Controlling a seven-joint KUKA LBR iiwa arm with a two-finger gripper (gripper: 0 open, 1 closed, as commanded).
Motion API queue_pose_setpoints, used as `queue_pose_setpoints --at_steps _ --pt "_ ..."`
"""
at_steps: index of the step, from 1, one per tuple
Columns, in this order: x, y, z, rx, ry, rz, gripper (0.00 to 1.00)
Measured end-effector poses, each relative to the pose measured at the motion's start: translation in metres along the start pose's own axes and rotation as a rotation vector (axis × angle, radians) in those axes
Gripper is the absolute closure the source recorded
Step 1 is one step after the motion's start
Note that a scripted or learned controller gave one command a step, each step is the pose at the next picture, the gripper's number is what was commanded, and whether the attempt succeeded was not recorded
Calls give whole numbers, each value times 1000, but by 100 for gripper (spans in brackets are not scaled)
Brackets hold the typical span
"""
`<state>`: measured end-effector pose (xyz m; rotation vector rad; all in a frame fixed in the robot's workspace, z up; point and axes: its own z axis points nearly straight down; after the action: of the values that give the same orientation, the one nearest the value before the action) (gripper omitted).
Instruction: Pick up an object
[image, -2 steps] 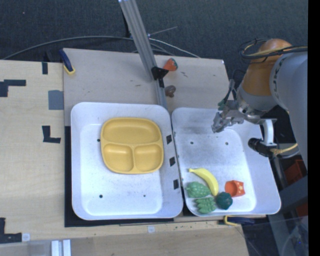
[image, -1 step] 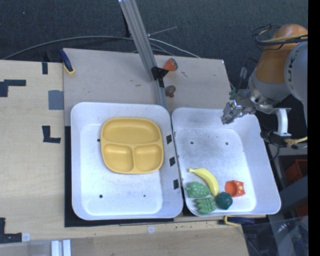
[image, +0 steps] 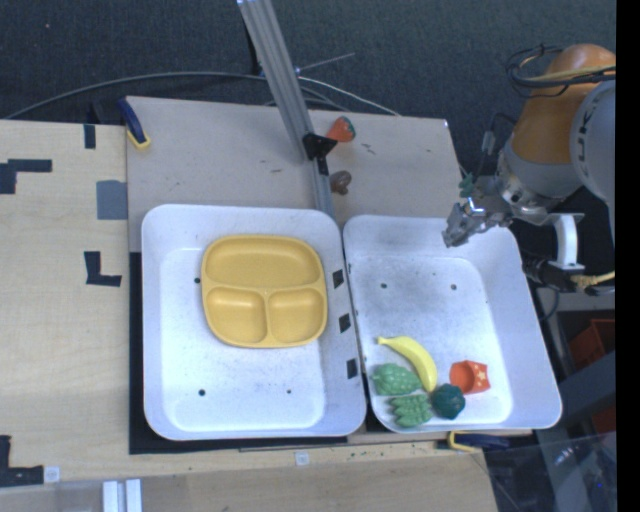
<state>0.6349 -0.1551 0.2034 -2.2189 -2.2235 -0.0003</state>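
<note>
gripper (image: 458, 232) over far-right rim of right bin (image: 520, 290), nothing under it – can't tell its state | far half of right bin bare, open room | near end: banana (image: 411, 356), red block (image: 469, 376), two green bits (image: 398, 381), dark ball (image: 447, 402) – packed close | left bin (image: 160, 330): yellow tray (image: 265, 290), far half

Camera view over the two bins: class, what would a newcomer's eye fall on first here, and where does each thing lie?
The yellow divided plate stands out first, lying in the upper middle of the left bin. Next comes the bright cluster at the near end of the right bin: a banana, two green bumpy toy pieces, a dark green ball and a red-orange piece. The gripper hangs over that bin's far right corner.
</note>
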Motion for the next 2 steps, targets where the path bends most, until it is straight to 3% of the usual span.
queue_pose_setpoints --at_steps 2 --pt "114 27 -2 1 1 -5 100"
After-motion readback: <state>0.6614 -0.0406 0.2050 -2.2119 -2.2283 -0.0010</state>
